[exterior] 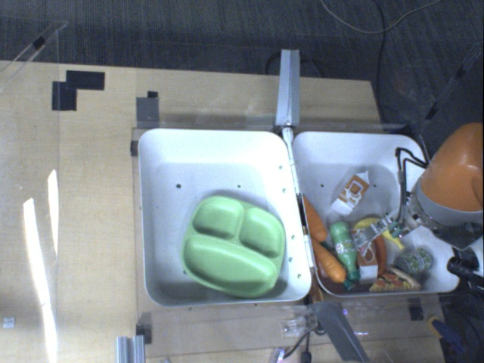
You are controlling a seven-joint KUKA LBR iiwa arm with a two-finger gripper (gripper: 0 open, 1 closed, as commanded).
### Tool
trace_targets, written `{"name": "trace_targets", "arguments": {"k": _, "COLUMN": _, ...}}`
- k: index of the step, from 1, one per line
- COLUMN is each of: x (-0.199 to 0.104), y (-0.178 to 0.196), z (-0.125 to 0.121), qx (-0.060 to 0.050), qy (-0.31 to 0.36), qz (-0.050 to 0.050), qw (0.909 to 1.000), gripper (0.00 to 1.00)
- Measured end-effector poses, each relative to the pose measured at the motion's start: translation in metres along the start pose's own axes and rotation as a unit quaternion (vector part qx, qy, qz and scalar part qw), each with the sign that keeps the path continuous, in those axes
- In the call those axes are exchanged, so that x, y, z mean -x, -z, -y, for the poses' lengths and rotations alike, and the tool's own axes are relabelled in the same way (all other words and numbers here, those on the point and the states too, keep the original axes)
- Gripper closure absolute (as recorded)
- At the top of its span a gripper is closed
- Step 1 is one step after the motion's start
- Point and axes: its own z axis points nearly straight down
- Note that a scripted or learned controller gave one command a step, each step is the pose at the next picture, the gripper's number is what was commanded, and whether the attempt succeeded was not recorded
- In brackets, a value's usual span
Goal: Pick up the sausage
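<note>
Closest to the lens, along the near rim of the right-hand shallow white bin (318,157), lies a flat red and yellow packet (395,281), and just beyond it sits a small round greenish object (415,261) whose make I cannot tell. Beside these, toward the dividing wall, two orange carrots (324,246) lie end to end, with a green plastic bottle (344,246) next to them. Between the bottle and the round object lies the reddish-brown sausage (380,255), a slim dark cylinder pointing roughly near to far, in the crowded near half of this bin, with a yellow banana-like piece (370,224) touching its far end. My fingers (395,226) hang right above that far end, close over the clutter; from this slant I cannot tell whether they are spread or closed, and nothing shows plainly between them. My grey wrist with its orange band (457,174) reaches in from the right. Farther back in the same bin rests a small white and orange carton (353,190). Across the wall, the left-hand white bin (162,172) holds a green moulded plastic tray with three compartments (234,245). Both bins sit on the pale wooden bench (83,225).
</note>
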Motion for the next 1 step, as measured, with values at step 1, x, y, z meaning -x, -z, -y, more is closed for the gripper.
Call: {"name": "trace_targets", "arguments": {"k": 1, "x": 0.0156, "y": -0.0013, "z": 0.0042, "qx": 0.004, "qy": 0.022, "qz": -0.011, "qw": 0.9997, "gripper": 0.0}}
